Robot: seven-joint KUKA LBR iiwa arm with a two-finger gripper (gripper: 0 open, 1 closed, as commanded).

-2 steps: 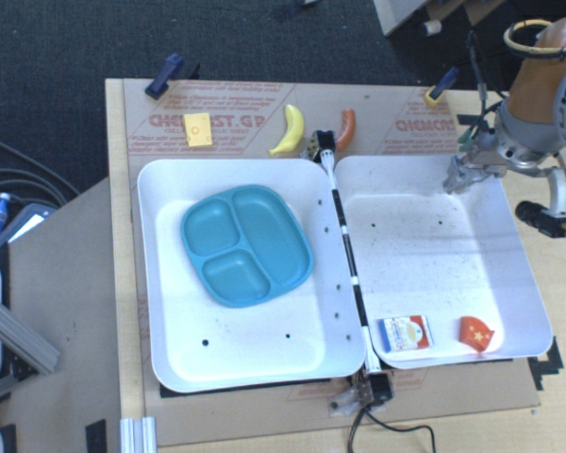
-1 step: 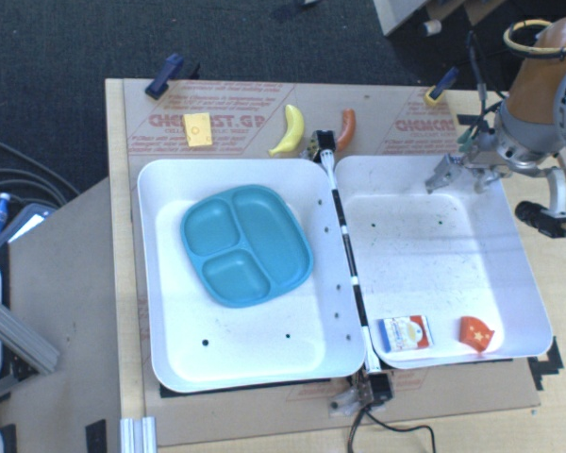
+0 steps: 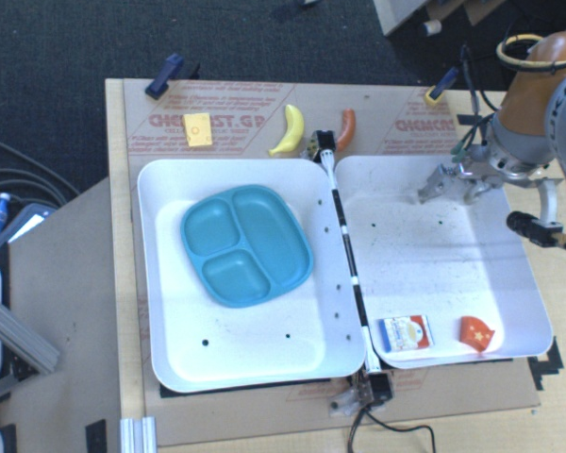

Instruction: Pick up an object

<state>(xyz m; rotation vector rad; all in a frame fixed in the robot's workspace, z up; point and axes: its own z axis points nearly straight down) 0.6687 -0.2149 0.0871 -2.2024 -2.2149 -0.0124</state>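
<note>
- Gripper (image 3: 450, 183) hangs over the right bin's (image 3: 509, 281) far end, fingers spread, gripping nothing.
- Small carton (image 3: 404, 333) and red block (image 3: 476, 332) lie near that bin's front edge.
- Blue divided plate (image 3: 246, 244) sits in the left bin (image 3: 170, 328).

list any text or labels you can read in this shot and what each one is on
"CH...ST.G.P", partly readable red print on the cardboard sheet behind the left bin; the yellow tag covers its middle.
Red print on the cardboard at top right: too blurred to read.
Small box in the right bin: label too small to read.
</note>
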